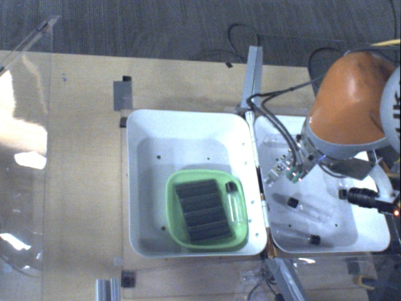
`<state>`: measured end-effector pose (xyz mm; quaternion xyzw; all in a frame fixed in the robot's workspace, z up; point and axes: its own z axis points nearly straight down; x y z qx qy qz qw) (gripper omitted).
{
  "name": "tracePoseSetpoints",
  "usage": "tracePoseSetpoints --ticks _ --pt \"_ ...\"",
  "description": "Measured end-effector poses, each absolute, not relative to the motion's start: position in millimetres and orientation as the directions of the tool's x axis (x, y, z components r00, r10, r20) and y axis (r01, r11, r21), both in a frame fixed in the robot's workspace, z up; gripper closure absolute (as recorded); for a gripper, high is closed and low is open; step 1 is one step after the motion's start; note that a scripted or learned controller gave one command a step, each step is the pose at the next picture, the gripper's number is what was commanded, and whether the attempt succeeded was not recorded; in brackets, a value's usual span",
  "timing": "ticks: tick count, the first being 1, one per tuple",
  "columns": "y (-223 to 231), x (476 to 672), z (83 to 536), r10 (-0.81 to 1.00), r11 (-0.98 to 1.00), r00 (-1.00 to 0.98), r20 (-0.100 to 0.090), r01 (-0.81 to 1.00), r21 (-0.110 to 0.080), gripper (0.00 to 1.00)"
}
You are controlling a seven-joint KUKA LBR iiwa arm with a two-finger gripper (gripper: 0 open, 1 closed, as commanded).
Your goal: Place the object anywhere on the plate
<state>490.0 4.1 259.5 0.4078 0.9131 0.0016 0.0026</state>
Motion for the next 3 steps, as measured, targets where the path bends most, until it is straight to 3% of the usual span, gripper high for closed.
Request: tracePoseSetpoints --ticks 1,2,3 --pt "40 488.2 185 0.592 0.806 -0.806 -0.003 0.592 0.005 1.0" --pt "40 488.2 185 0.592 0.806 -0.806 -0.003 0.592 0.005 0.0" --pt "10 543.4 186 0.607 0.795 -0.795 -0.007 0.607 0.007 0.0"
